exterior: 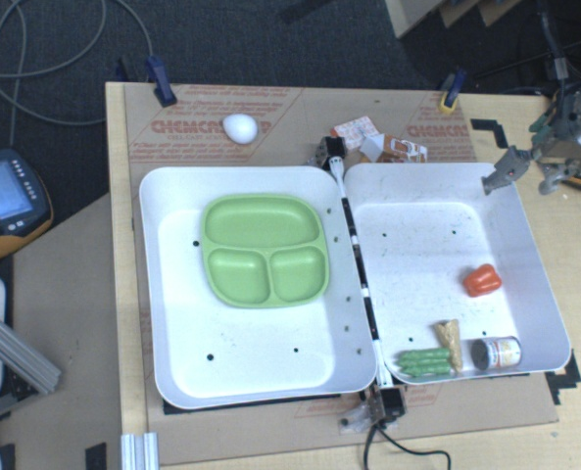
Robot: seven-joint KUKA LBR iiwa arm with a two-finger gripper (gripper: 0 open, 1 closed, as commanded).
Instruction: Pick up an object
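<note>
The gripper, fingers spread and nothing grasped, is seen at two o'clock of the red pepper.

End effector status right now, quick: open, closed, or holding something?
End effector: over the right bin's far right corner, holding nothing; open or closed cannot be told.

Red printed lettering runs across the cardboard sheet under the bins, near its far edge; it appears once on the left and once on the right, partly hidden, and is too blurred to read with certainty; no other text is legible.
</note>
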